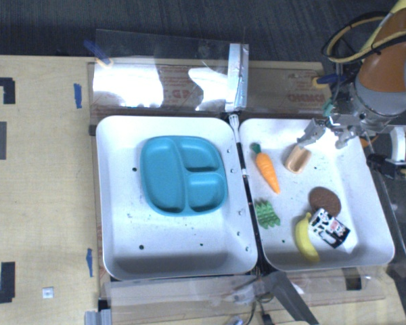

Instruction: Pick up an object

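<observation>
Camera view: looks down at a slant on a pale wooden counter (34,202) that carries two shallow white bins side by side.
Counter surface: light wood with black corner marks at the left edge and small blue tape pieces (77,95); beyond its far edge there is a dark floor (189,9).
Far side: a clear plastic sheet (162,80) stands behind the left bin and gives strong glare, so what lies under it is hard to read.
Left bin (115,242): holds a blue divided plate (184,175), lying flat near the middle.
Right bin (365,242): holds a carrot (266,170) near the divider, a green leafy piece (266,213) below it, a tan block (297,158), a brown round piece (324,200), a yellow banana (304,237) and a black and white item (329,229) that touches the banana.
Arm: grey with an orange band (386,73), it reaches in from the right and is cut off by the top right corner.
End effector (329,133): over the far part of the right bin, fingers spread wide, with nothing between them; the left fingertip (310,135) is just beside the tan block.
Hard to tell: whether that fingertip touches the block.
Cables: yellow and black loops (352,36) above the wrist, partly blurred.
</observation>
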`<state>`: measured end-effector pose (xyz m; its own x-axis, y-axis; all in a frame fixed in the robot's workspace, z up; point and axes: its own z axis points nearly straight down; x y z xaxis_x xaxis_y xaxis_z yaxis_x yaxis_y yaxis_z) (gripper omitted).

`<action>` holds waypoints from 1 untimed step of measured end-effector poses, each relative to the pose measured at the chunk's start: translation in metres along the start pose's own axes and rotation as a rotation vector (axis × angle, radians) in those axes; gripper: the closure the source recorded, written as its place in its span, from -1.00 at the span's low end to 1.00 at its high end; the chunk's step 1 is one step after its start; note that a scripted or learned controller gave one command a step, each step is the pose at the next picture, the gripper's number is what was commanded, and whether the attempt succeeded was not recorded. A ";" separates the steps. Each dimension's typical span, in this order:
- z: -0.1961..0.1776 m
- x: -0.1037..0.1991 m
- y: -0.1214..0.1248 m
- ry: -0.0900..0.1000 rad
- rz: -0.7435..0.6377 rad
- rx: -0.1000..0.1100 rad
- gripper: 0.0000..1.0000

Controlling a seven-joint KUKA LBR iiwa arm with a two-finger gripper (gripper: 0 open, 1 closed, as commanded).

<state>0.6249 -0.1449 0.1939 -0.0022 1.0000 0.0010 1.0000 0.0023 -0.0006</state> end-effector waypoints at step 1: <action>0.092 0.046 0.008 -0.004 -0.152 -0.011 -1.00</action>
<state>0.6323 -0.0991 0.1018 -0.1537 0.9881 -0.0033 0.9881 0.1537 0.0100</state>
